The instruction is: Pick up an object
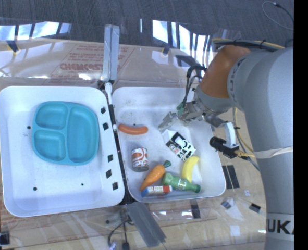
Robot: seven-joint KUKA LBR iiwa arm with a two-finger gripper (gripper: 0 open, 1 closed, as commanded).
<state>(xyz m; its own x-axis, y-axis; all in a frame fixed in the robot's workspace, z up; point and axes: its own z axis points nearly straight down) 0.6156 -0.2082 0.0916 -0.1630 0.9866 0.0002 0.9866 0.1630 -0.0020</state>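
Camera view: the gripper (170, 120) hangs low in the right bin (206, 95), its fingers apart and clamped on nothing, just above a black-and-white box (179, 145). Nearby lie a sausage (133, 129), small can (139, 159), carrot (155, 174), banana (189, 168) and green bottle (182, 183).

Two shallow white plastic bins (18, 191). Sectioned plastic plate (66, 132) turquoise blue. Toy sausage (133, 129) orange-red. Small can (139, 159) red and white. Toy carrot (155, 174) orange, green top. Toy banana (189, 168) yellow. Plastic bottle (181, 183) green. Boxy block (180, 145) white with black pattern. Arm (263, 98) grey, orange band (221, 77).
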